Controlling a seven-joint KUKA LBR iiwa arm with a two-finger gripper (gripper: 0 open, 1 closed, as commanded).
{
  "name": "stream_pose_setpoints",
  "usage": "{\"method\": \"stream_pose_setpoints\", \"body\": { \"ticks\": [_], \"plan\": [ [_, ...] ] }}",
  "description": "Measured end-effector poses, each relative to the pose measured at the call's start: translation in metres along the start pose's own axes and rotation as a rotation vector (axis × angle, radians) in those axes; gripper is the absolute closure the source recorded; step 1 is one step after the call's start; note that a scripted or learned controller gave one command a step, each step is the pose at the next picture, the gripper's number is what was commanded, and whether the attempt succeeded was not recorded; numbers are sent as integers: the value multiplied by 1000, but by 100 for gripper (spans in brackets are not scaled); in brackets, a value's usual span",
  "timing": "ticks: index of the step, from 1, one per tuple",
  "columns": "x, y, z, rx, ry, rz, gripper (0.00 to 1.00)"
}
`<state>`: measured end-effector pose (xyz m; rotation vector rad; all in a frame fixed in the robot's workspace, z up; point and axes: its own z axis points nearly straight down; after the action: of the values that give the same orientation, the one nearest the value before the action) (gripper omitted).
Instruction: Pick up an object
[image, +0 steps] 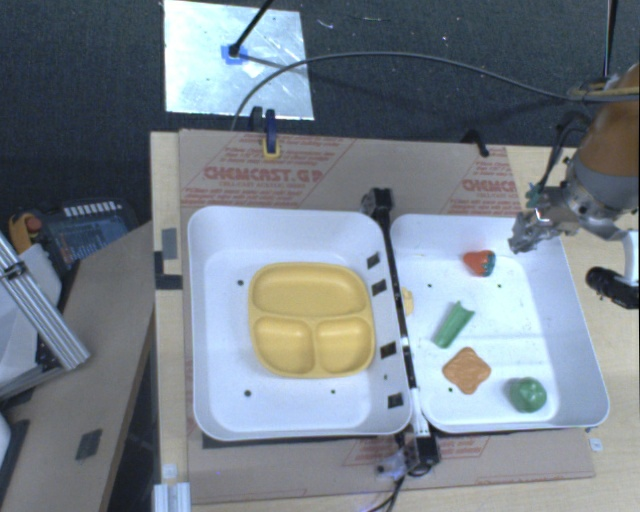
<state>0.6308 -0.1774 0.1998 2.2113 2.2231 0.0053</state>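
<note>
Overhead slanted view of the bench (120, 300) as I am operating the arm remotely. Two shallow white bins are lying side by side. The left bin (215, 240) is carrying a yellow divided tray (310, 320) with three compartments, sitting near its centre. The right bin (570, 330) is holding the candidates for picking: a small red-orange toy with a green end (480, 263) near the far wall, a green elongated piece (453, 325) lying tilted toward the middle, an orange ridged square piece (466, 369) just below it, and a round green toy (527, 394) toward the near right corner. All four are lying apart from one another, which I am judging leaves each one free for a grasp from above.

The tool (525, 238) is hanging over the far right part of the right bin, near the red-orange toy but to its right and apart from it. At this scale I cannot tell the tool's state, and nothing is showing beneath it. I am judging the pick as not yet made, with the red-orange toy as the likeliest target, being the closest
</note>
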Motion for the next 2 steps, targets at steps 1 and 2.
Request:
{"method": "stream_pose_setpoints", "body": {
  "ticks": [1,2],
  "plan": [
    [1,6,-45,-1,0,0,100],
    [61,21,-45,2,3,-5,100]
  ]
}}
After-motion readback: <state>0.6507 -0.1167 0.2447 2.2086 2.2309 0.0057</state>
